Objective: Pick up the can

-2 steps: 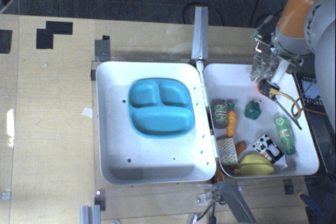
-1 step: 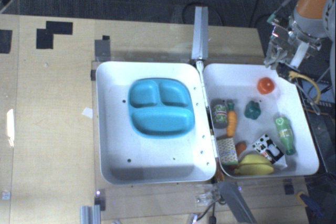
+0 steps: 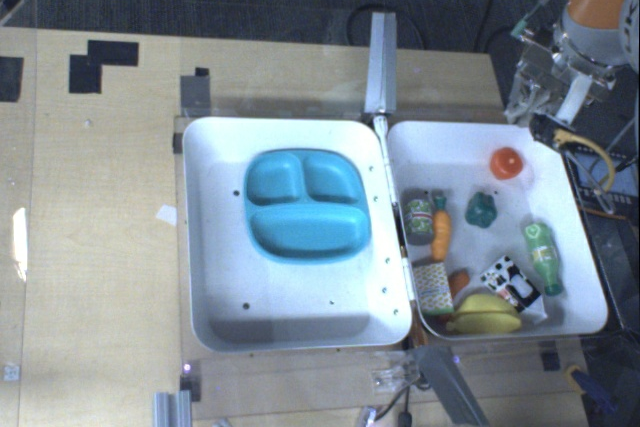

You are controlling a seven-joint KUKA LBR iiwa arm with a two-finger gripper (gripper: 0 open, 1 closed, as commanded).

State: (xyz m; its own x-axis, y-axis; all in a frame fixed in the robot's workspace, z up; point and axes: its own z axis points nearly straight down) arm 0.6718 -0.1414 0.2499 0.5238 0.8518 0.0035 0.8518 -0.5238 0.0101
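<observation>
On the wooden bench (image 3: 90,215), the can (image 3: 418,216) stands at the left edge of the right bin (image 3: 455,140), beside the carrot (image 3: 441,230); the gripper (image 3: 545,100), grip state indeterminate, hovers above the bin's far right corner, so the approach step is judged pending, requiring travel leftward and descent.

Single fixed camera above desk (image 3: 90,215), angled down, mid-range; both bins (image 3: 200,245) framed, claw (image 3: 545,100) upper right
</observation>
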